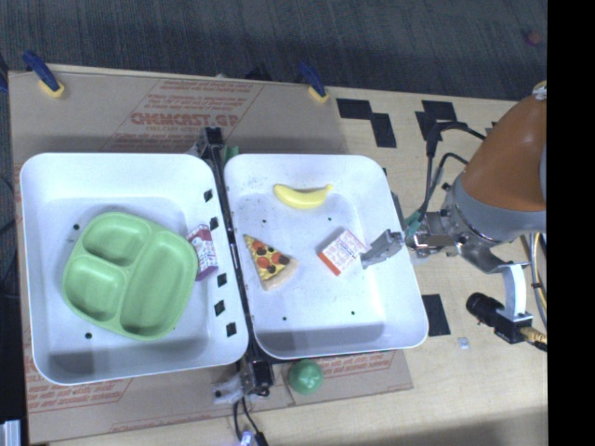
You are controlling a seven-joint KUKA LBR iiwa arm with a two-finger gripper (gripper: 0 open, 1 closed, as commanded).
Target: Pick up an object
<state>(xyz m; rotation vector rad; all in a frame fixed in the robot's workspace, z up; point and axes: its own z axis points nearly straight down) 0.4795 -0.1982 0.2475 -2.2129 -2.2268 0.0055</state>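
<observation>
Fingers of the gripper [379,247] hung just beside the red and white packet [340,251] in the right bin [406,295]; whether they were spread or closed could not be told. Approach seemed the step in hand; next they would need to straddle the packet. That bin also held a banana [301,194] and pizza slice [270,261]. The left bin [46,193] held a green divided plate [129,274] and a small wrapper [204,249].

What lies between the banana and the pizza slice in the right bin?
Nothing. In the camera view, only bare white bin floor separates the banana from the pizza slice. The red-and-white packet sits off to the right, by the gripper.
</observation>
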